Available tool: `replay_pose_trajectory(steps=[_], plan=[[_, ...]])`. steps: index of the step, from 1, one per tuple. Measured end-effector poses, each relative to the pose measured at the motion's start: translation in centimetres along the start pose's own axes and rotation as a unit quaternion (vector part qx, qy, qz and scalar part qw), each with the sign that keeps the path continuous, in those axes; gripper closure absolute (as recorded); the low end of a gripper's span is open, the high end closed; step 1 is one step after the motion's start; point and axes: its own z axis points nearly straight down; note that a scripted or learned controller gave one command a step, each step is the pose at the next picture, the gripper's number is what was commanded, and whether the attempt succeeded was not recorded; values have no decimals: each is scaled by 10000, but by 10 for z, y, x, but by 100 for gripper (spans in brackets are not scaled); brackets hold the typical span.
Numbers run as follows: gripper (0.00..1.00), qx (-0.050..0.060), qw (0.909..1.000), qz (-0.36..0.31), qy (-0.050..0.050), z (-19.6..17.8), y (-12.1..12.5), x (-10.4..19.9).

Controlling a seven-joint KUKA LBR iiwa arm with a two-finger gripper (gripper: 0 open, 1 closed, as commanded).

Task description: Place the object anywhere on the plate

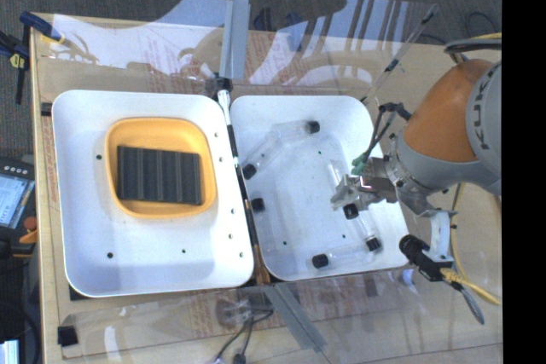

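I see the yellow plate (159, 172) lying in the left bin (81, 251), and I take it as my landmark; a dark ribbed rectangular insert (160, 175) sits in its middle. Well to the right of the plate, across the seam where the two bins meet, the right bin (341, 117) holds several clear tube-like objects with black caps (281, 142), scattered from near the seam to the bin's far side. These are the only loose things I can make out, and none lies on the plate. The arm (452, 128), grey with its orange band, reaches in from the side farthest from the plate, and its pincer (351, 193) is low over the right bin, just beside or touching one of the clear tubes (365, 230) that lies below it. I cannot tell how far the pincer is open, nor whether it has hold of anything, since the clear plastic and metal parts blur together there. The desk (128, 47) beyond the plate's bin shows a pale printed sheet under glare.
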Motion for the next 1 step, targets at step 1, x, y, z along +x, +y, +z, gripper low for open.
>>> replay_pose_trajectory(steps=[1], plan=[[100, -15, 9938, -1114, 3, -88, 9, 43]])
